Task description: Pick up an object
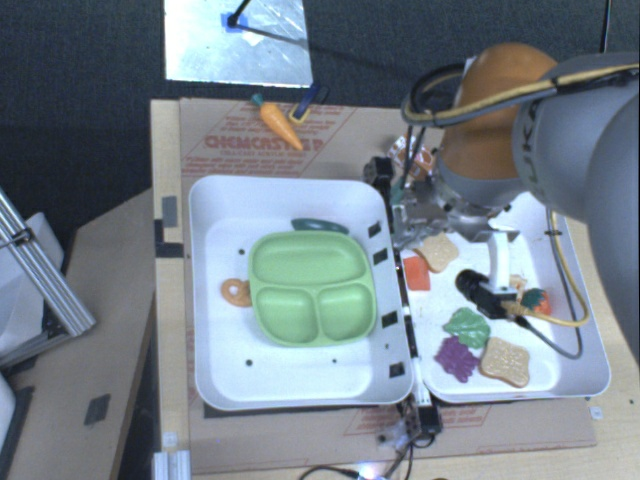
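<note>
Grey and orange, your arm point(520, 118) fills the upper right and bends down over the right bin point(590, 363). The tool point(440, 216) sits low at that bin's upper left corner, half lost in cables — you cannot tell how it stands, and nothing shows as held.

Next in size, the left bin point(210, 368) holds a green divided plate point(312, 288) at its middle, with a small orange ring point(236, 292) just beside the plate's left edge and a dark green piece point(320, 226) peeking out behind it. Both bins rest on a cardboard sheet over the tabletop point(110, 268); a toy carrot point(280, 125) lies on the cardboard beyond them, well apart from the arm.

Your candidates are the small things in the right bin: a bread slice point(506, 361) near the front, a purple grape bunch point(457, 358) touching a green leaf point(467, 325), a red block point(416, 273) against the dividing wall, and a tan piece point(438, 253) just beside it, closest to the tool.

These look like light, stiff plastic toys, probably slippery. The red block likely suits you best — flat sides for a pinch, though the wall crowds it. The flat bread would need gripping across its edges.
</note>
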You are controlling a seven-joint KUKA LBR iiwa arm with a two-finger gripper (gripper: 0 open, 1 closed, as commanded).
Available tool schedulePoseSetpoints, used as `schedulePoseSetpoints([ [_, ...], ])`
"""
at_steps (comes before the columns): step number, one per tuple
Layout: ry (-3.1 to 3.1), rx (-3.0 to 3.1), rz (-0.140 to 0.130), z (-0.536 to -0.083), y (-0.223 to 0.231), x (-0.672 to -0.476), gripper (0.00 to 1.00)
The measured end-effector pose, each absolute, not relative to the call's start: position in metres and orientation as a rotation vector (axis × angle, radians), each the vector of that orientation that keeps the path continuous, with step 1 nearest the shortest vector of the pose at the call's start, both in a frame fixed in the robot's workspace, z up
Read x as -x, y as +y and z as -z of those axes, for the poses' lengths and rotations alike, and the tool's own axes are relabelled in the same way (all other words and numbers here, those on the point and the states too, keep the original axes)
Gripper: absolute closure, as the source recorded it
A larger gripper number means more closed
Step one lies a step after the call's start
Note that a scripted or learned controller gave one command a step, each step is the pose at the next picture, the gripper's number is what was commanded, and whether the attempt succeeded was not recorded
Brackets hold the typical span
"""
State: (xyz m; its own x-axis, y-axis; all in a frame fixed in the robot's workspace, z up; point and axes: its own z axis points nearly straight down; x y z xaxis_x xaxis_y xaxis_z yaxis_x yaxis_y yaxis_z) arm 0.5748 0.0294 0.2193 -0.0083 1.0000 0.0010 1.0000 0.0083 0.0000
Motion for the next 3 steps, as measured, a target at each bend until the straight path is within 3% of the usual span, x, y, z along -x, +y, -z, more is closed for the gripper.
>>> schedulePoseSetpoints([
  [1,-2.231,2.211,0.002,-0.216,0.079,-0.569,1.0],
  [3,-2.228,2.215,0.001,-0.215,0.089,-0.564,1.0],
])
